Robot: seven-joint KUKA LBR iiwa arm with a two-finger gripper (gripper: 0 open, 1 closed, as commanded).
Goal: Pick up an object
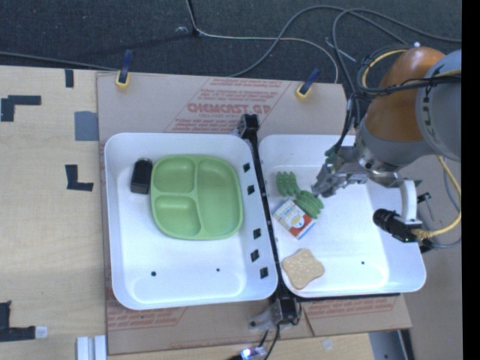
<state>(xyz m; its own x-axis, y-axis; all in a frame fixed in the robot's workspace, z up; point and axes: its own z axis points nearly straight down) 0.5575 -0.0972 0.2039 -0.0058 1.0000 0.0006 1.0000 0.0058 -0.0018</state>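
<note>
The gripper hangs just above a ridged green toy; whether it is open, I cannot tell.

A green ridged toy, a small carton and a toast slice are lying flat in the right bin.

Plate in left bin; bread in right bin.

Robotics lab — clamped cardboard, loose cables
</note>
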